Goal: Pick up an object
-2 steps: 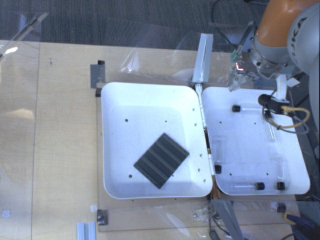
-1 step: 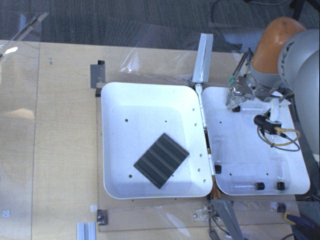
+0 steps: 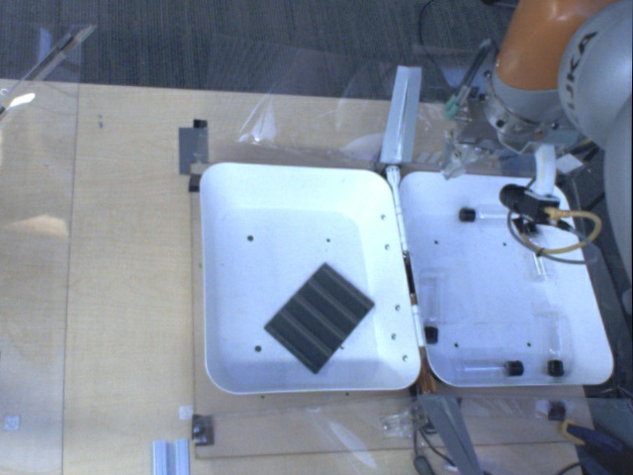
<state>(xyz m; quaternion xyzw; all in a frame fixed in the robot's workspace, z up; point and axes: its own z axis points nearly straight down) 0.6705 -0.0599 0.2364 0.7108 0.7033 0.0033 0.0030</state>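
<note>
Your dark ribbed pad (image 3: 319, 317) lies in the left bin (image 3: 227, 196); hand (image 3: 465, 151) near right bin's (image 3: 593, 354) top edge, grip state can't tell.

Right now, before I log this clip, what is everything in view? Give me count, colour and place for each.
Shallow white plastic bins: two, white, side by side on the bench; left bin, right bin.
Dark grey ribbed rectangular pad: one, dark grey, lying flat and turned diagonally in the left bin, toward its near side.
Light wooden bench top: one, pale tan, under both bins.
Grey metal upright bracket: one, grey, behind the seam between the bins.
Robot arm: one, grey with an orange band, above the right bin's far corner.
Hand: one, at the right bin's far edge.
</note>
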